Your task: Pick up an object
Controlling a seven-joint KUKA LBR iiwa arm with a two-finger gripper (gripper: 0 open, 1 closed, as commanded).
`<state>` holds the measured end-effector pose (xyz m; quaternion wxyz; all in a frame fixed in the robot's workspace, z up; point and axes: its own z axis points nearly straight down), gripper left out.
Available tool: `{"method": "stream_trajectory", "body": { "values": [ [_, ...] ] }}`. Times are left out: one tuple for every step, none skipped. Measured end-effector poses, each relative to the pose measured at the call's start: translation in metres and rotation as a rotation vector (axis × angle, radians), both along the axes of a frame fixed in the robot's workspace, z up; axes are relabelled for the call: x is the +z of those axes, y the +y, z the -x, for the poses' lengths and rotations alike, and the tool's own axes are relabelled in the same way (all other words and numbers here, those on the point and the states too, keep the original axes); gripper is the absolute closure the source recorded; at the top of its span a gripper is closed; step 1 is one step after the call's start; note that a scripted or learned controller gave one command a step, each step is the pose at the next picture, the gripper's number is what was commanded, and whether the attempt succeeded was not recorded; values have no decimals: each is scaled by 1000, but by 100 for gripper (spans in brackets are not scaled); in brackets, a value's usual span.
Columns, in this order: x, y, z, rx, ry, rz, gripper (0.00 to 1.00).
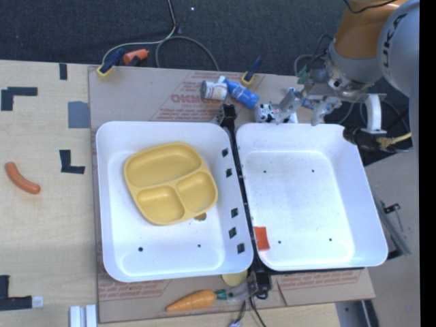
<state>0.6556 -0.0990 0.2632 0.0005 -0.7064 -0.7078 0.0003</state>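
A carrot (191, 300) lies below the bins; a sausage (22, 178) far left.

Yellow plastic three-compartment plate (172, 182), laid flat and slightly turned in the left white bin, well apart from the jaws

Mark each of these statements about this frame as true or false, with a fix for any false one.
1. The yellow divided plate lies in the left bin. True.
2. The claw is down inside the right bin. False: it is beyond that bin's far rim.
3. A carrot lies on the board in front of the bins. True.
4. The sausage lies on the plate. False: it lies on the wooden bench, left of the bins.
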Motion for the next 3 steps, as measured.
{"method": "stream_trajectory", "body": {
  "values": [
    [-74,37,104,-2,14,-3,0],
    [-110,-33,63,-5,0,3,0],
    [-77,36,60,5,-2,-1,0]
  ]
}}
